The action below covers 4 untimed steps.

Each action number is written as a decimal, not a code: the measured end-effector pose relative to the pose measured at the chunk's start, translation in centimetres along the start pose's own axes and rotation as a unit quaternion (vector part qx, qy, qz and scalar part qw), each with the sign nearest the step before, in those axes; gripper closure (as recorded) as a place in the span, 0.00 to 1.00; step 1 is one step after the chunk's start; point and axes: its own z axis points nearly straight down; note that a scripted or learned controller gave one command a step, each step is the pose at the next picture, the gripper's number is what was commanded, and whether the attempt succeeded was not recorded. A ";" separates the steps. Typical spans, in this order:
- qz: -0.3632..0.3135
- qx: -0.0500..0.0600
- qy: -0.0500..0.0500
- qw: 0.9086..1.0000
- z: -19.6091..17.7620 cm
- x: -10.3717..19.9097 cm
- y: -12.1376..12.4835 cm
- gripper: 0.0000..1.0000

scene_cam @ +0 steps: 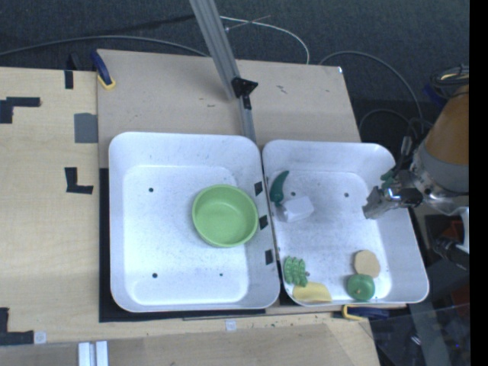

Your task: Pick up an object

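Two white bins on counter (191,97); tool (379,202) at right bin (335,155) right edge, nothing seen between fingers, grip state unclear. Green bowl (224,216) sits in left bin (152,158), likely out of easy reach.

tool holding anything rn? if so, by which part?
Nothing held. The tool sits over the right bin's right edge, with no object between its fingers.

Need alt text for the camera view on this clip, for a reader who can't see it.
The gripper sits at the right edge of the right bin, holding nothing, with small objects at the bin's left wall and along its near edge. A green bowl sits in the left bin.
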 end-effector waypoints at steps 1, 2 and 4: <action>-0.003 0.002 0.002 1.000 0.9 5.3 2.6 1.00; -0.003 0.002 0.002 1.000 1.5 10.5 4.7 1.00; -0.003 0.002 0.001 1.000 1.8 20.2 9.4 1.00</action>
